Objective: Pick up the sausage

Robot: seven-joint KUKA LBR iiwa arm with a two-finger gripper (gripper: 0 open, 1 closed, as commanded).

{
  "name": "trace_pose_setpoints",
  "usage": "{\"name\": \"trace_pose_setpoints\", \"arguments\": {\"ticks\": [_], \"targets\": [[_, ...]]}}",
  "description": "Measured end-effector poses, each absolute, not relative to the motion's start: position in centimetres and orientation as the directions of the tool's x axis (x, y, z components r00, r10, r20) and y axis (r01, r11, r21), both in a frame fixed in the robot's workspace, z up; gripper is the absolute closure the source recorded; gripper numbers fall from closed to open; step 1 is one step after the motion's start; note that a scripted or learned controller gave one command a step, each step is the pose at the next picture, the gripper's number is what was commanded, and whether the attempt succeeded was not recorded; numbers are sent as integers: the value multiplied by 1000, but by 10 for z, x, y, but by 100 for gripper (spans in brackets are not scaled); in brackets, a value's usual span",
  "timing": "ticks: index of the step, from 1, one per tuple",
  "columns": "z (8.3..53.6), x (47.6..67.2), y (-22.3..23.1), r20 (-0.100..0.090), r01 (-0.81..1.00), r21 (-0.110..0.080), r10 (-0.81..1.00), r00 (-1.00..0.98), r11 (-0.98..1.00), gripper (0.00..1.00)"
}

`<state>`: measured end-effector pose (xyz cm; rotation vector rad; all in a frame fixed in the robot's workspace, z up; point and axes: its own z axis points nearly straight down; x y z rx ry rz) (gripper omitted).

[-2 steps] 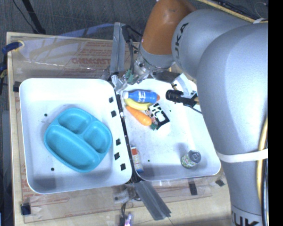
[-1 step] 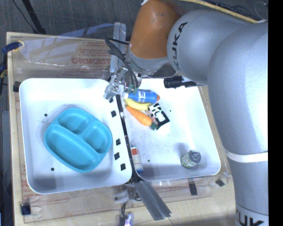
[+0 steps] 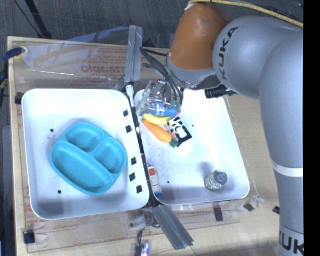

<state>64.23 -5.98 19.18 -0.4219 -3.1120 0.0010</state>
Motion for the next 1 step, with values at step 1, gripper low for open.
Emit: {"name": "trace_pose_setpoints", "arguments": {"ticks": [1], "targets": [[193, 644, -62, -3, -130, -1, -130, -992, 992, 100]]}}
